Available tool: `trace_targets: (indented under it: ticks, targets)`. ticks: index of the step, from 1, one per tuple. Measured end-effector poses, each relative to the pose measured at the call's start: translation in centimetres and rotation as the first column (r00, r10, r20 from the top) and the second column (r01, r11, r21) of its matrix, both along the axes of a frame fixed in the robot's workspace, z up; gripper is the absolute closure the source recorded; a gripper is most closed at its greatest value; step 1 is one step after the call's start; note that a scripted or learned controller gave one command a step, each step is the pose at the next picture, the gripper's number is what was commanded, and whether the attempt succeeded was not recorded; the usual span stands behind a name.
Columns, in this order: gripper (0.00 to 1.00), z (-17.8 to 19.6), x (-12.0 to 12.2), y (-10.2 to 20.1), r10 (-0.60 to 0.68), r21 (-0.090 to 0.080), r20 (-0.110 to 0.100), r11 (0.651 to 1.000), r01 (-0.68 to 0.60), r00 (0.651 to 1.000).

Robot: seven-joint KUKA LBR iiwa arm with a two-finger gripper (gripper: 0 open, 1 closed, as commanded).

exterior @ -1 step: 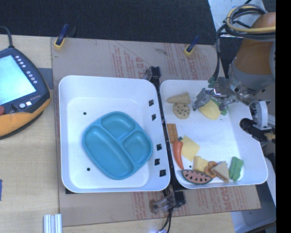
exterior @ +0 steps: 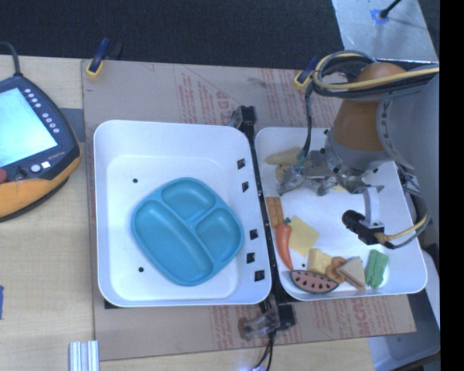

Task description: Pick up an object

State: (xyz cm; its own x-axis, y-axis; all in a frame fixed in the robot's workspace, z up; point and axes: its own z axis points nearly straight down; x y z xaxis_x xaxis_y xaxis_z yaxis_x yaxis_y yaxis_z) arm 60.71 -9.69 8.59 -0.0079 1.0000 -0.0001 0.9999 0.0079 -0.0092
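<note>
Currently the gripper (exterior: 313,168) hovers low at the right bin's (exterior: 414,280) far-left corner beside a tan piece (exterior: 282,158); its closure cannot be told. It should centre squarely before closing.

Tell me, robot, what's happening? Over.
Gripper low in right bin, fingers unclear. Toy food piled at near edge, nothing lifted. Blue plate alone in left bin.
</note>
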Motion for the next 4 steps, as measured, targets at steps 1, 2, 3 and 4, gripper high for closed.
trace_targets:
  ticks: [1,2,3,4]
  targets:
    - [0.0,1.1,4.6,0.5,-0.002,0.0,0.012,1.0,0.002,1.0]
    - [1.0,2.4,4.5,0.3,0.0,-0.002,0.01,1.0,0.0,1.0]
    - [0.0,2.3,4.5,0.3,0.001,-0.002,0.009,1.0,-0.001,1.0]
    - [0.0,0.6,4.9,0.5,-0.001,-0.001,0.006,1.0,0.001,1.0]
